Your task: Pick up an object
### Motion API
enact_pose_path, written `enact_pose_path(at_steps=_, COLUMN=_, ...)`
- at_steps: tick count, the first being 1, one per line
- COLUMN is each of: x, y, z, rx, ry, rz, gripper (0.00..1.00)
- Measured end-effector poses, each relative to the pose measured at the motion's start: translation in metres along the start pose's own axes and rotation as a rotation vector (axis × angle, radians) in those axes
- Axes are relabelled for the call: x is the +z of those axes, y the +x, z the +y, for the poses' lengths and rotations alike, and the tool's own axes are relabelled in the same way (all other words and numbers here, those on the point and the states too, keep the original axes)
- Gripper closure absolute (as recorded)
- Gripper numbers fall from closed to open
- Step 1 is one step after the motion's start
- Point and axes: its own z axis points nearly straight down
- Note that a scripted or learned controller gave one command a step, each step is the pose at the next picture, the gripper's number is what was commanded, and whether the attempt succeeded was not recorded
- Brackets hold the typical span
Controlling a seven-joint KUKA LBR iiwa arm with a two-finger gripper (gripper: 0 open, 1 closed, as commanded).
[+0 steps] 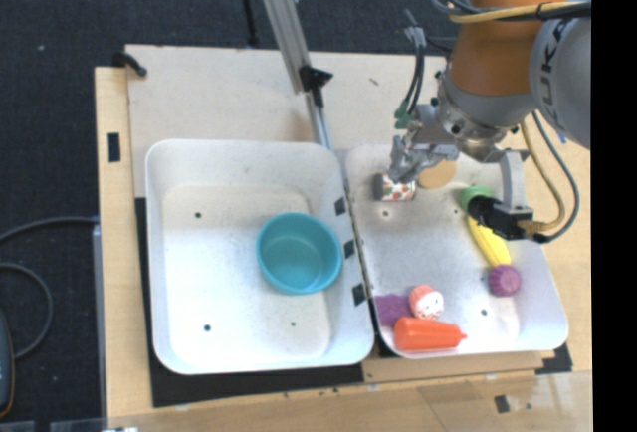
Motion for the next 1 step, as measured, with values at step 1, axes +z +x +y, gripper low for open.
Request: enact_pose_path(at_steps=1, x=0.0192, y=0.0367, z=-0.0227, rx=0.002, ry=0.001, rz=-0.002, gripper=1.0)
